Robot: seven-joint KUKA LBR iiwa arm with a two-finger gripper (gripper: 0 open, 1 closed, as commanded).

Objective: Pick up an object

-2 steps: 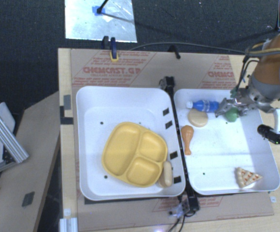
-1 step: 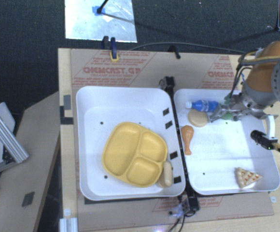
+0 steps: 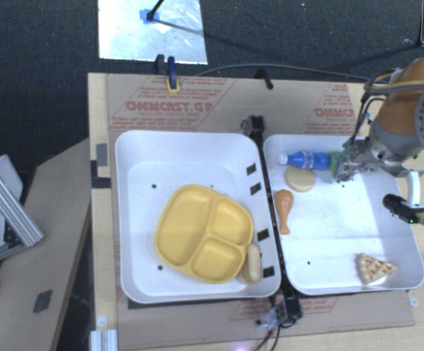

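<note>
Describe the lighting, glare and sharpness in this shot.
Camera view: even, soft light; faint shadows under the yellow tray; glare on the shiny sheet at top; white bins look bright, nearly washed out; end effector and blue bottle slightly soft.

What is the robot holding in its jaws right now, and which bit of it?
It cannot be told. The gripper sits at the green-capped end of the blue bottle in the right bin, but the view does not show whether it grips it.

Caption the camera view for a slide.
Tool hovers by the blue bottle in the right bin; yellow tray fills left.
</note>
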